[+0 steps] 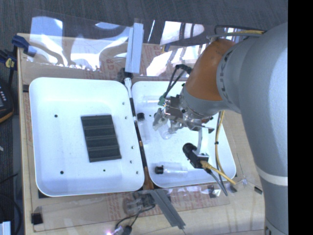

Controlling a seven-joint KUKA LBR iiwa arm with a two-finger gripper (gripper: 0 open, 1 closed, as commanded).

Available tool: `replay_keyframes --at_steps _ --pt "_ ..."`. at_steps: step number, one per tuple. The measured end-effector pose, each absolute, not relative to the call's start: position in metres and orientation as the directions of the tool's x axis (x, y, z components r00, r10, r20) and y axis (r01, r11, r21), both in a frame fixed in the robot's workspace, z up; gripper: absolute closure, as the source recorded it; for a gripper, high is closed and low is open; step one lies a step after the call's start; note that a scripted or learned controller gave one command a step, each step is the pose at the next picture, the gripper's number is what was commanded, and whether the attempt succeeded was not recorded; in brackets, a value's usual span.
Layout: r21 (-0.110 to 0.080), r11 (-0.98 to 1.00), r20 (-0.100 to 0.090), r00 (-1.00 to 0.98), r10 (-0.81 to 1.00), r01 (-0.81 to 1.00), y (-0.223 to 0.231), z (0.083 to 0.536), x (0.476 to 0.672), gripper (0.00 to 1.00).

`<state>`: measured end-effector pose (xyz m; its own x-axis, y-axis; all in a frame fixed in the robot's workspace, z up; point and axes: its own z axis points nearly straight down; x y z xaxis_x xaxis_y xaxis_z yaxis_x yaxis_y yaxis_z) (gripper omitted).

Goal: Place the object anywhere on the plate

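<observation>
Two bins: white, shallow, side by side on the bench; left bin (49,131), right bin (227,168).
Plate: one, dark and ribbed, rectangular, lying flat near the middle of the left bin (100,138); nothing rests on it.
Arm: one, grey with an orange band (208,77), reaching in from the right and hanging over the right bin.
Gripper: one (166,124), low over the upper middle of the right bin, its metal parts pointing toward the divider between the bins.
Gripper state: cannot tell; the finger ends merge with a pale, clear shape below them.
Held or touched: a clear, glassy shape sits right at the gripper tip; whether it is pinched, touched or merely beneath cannot be told.
Object: one clear tube with a black cap (171,169), lying on its side near the front edge of the right bin, well apart from the gripper and from the plate.
Small dark piece: one (141,116), on the right bin floor just beside the divider, near the gripper.
Cables: one yellow (220,173) and several black, trailing from the wrist down across the right bin's right side.
Clear sheet: one (73,43), glossy, behind both bins.
</observation>
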<state>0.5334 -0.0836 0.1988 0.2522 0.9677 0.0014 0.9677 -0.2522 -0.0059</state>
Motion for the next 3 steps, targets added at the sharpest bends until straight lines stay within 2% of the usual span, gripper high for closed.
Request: replay_keyframes --at_steps 1,2,3 --pt "-0.007 -0.361 0.000 0.361 0.932 0.932 0.014 0.190 0.521 1.00" --pt "-0.009 -0.555 -0.004 0.555 0.832 0.832 0.063 0.190 0.475 1.00" --pt "-0.004 -0.176 -0.001 0.176 0.984 0.984 0.134 0.218 0.475 1.00"
